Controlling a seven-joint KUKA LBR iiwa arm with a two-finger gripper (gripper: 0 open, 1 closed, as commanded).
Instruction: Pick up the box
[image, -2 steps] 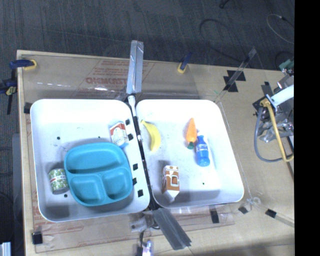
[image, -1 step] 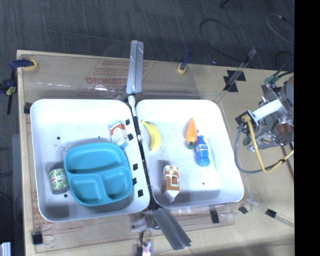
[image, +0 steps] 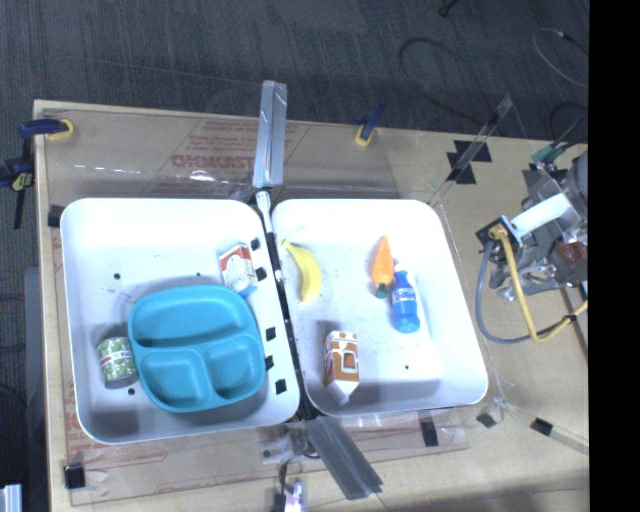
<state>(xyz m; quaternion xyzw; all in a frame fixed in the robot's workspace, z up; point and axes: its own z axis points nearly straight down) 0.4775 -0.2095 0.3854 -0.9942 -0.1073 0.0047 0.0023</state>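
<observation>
A: Where is the box (image: 341, 364) sitting?

B: It is standing in the right bin (image: 455, 300), near the front edge, just beside the divider between the two bins. It looks like a small carton with an orange and white face, well apart from anything else.

A: And the arm (image: 545, 235)?

B: It is waiting off to the right, over the bench (image: 520, 440), outside both bins. From here I cannot tell how its grasping end is set.

A: What else is lying about?

B: In the right bin, a banana (image: 304, 270) is lying near the divider, and a carrot (image: 382, 262) is touching a blue bottle (image: 404, 303) toward the middle. In the left bin (image: 80, 300), a blue tray (image: 196, 346) is taking up most of the floor, with a can (image: 116, 360) to its left and a small red and white carton (image: 236, 267) just behind it.

A: Could that carton be confusing?

B: Possibly, I am guessing. The right one seems likelier, standing free for a grasp from above.
</observation>
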